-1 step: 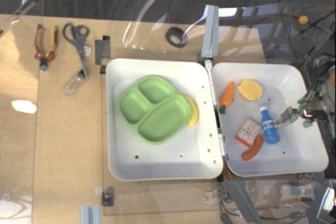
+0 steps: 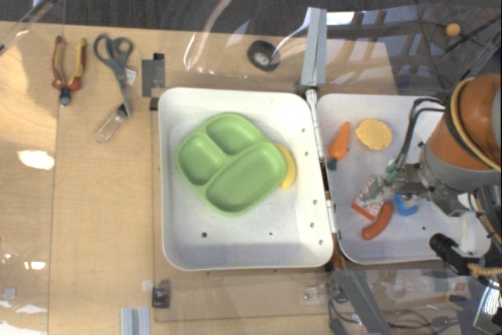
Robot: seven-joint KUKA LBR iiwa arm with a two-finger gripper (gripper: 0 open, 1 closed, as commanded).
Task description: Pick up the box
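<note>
Wooden bench (image 2: pixel 94 208) carries two white bins; the box (image 2: pixel 367 198), small, white and red, lies tilted in the right bin (image 2: pixel 353 243), toward its front, touching a sausage (image 2: pixel 377 222). The pincer (image 2: pixel 390 183) hovers just beside it, and whether it is wide or narrow I cannot tell. It looks like light, crushable card; grip across its narrow sides, gently. Any printing is too small to read

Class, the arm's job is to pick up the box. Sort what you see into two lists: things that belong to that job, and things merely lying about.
Belongs to the job:
box
tool
right bin

Just lying about:
green divided plate
banana
carrot
yellow round piece
sausage
blue piece
scissors
pliers
tape roll
</note>
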